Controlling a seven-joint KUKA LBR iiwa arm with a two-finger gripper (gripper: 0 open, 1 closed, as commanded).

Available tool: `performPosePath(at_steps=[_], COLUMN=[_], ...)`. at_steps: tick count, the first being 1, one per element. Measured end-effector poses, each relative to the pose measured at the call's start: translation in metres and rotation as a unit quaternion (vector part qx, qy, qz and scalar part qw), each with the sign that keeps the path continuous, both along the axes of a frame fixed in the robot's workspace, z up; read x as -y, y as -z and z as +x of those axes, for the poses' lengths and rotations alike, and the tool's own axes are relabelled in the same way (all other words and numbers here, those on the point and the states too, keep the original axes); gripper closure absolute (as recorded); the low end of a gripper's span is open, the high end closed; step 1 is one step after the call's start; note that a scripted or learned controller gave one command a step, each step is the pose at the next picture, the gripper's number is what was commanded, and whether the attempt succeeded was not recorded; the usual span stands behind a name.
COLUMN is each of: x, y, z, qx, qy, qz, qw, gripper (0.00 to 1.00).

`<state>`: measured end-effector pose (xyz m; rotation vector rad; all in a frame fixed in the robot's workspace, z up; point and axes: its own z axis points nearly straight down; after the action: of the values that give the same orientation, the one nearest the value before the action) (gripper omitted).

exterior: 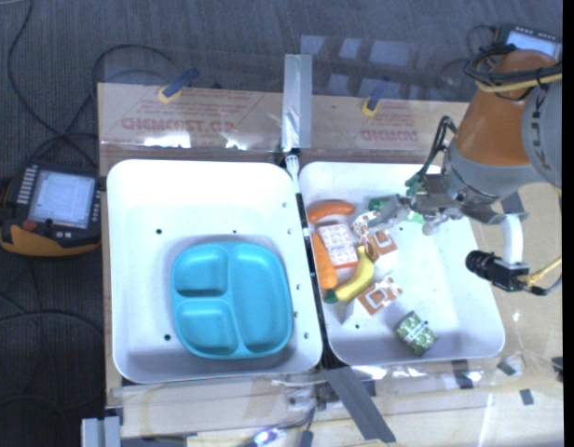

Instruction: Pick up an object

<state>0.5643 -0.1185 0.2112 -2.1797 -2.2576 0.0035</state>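
We see the end effector (399, 210) low over the upper part of the right bin (473, 338), and we cannot tell how it is set or whether it has anything. The candidate objects sit just to its left in a tight pile: a banana (355, 280), a carrot (325, 262), a sausage (330, 209) and small printed boxes (338, 243) touching one another. A green block (414, 332) lies apart near the front edge. The left bin (138, 203) holds a blue divided plate (233, 300). We judge crowding the main risk: a descent into the pile may hit two items together or push one aside, so the grasp slips.
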Motion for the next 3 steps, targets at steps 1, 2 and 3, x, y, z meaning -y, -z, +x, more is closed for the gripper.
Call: performPosePath(at_steps=[1, 2, 3], x=[0.012, 0.01, 0.008], y=[0.109, 0.103, 0.113], z=[0.029, 0.027, 0.083], qx=[0.011, 0.007, -0.009], qy=[0.027, 0.026, 0.101], qz=[-0.0021, -0.0001, -0.0001], qw=[0.9996, 0.9996, 0.9949], gripper=[0.0, 1.0, 1.0])
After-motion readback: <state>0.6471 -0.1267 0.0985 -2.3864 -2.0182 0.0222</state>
